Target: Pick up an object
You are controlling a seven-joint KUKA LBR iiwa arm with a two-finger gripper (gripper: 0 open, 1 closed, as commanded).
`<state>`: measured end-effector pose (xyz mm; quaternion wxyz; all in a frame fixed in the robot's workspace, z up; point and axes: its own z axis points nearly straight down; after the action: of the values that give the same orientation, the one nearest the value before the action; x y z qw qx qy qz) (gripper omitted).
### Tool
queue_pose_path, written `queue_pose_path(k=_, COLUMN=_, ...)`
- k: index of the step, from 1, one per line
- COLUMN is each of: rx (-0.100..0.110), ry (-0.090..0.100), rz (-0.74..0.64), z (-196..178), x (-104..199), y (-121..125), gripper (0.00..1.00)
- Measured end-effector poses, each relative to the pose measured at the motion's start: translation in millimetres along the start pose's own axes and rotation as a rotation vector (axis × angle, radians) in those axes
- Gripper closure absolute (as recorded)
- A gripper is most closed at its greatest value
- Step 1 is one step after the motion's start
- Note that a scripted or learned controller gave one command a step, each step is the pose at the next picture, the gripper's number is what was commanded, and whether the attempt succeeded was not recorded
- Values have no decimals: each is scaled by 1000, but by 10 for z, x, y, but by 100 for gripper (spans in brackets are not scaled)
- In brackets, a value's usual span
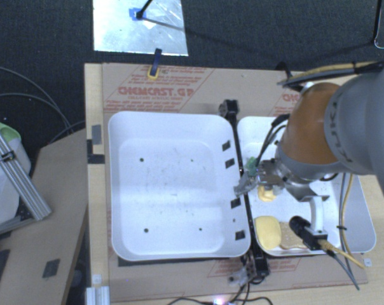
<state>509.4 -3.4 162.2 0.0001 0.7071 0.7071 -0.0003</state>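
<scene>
— Gripper (254,182), location?
— Low in right bin (363,229), against its left wall, beside the divider shared with left bin (166,183). Arm (344,126) overhangs much of the right bin.
— Gripper, parted or closed?
— Cannot tell; the wrist hides the tip from this slant.
— Candidate objects?
— Two entered. One: small yellow piece (266,193), on the right bin's floor, just beside the gripper, possibly touching. Two: pale yellow lump (268,232), same bin, toward the view's lower edge, apart from the gripper.
— Anything held?
— None shown. Small yellow piece appears to rest on the floor, not lifted.
— Progress, as judged?
— Approach done, or nearly so: gripper sits at the level of the nearer piece. Grasp unconfirmed. Lift not yet done.
— Remaining?
— Closing on one piece, most likely the small yellow one, then raising it clear of the bin. Closeness to the wall could spoil the grip.
</scene>
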Motion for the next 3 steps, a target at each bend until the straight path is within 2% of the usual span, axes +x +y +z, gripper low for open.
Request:
queue_pose_path(k=1, rx=0, ry=12, rz=-8, z=-113, x=60, y=14, gripper=100)
queue_pose_path(k=2, rx=-12, ry=1, rz=-7, z=-1241, x=232, y=132, gripper=100)
queue_pose_path(k=3, rx=-20, ry=2, rz=-6, z=-2791, x=222, y=101, gripper=100)
